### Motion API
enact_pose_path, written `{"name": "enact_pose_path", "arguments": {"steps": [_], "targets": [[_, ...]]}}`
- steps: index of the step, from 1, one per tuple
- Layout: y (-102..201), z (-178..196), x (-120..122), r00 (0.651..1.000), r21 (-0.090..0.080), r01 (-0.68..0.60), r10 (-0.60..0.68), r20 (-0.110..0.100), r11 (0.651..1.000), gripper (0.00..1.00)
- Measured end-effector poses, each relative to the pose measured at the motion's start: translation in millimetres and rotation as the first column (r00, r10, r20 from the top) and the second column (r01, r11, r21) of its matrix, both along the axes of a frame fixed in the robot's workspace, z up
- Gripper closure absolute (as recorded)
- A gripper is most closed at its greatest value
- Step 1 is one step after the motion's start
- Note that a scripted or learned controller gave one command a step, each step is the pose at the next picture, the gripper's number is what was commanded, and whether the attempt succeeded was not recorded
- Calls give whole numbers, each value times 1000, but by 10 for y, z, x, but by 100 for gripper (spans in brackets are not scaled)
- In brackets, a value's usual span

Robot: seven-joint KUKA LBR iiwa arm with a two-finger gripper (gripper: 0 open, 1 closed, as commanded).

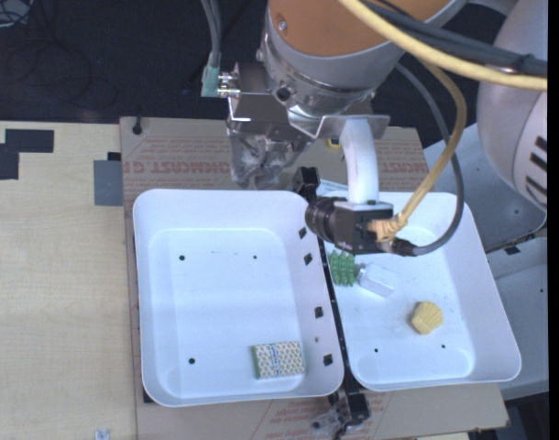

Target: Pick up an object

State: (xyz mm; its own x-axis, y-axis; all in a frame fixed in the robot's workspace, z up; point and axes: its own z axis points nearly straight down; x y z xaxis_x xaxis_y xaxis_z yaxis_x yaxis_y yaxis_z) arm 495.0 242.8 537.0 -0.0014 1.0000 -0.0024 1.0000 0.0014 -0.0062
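Two white bins sat side by side on the bench: left bin [160, 246] and right bin [481, 337].

Loose objects counted, four in all. One flat patterned pad [279, 359], green-edged, lay in the left bin near its front right corner. In the right bin: one small green ridged piece [342, 269] close to the inner wall, one clear plastic piece [376, 282] just beside it on the right, and one yellow lumpy piece [426, 317] further toward the front, apart from the other two.

One arm [353, 26] came in from above and right, its orange band uppermost. Gripper [261, 159] hung behind the left bin's back rim, over the brown board [169, 159]; blurred there, so its opening could not be judged, and nothing was seen held.

A black camera unit [348, 223] on a white bracket hung over the divide between the bins, partly screening the green piece. Yellow and black cables looped over the right bin.
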Motion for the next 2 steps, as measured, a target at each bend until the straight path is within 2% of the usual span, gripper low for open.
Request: {"name": "enact_pose_path", "arguments": {"steps": [1,2], "targets": [[13,0,38,1000,1,0,0,2,1000,100],[-1,1,-133,1000,0,0,0,0,1000,100]]}}
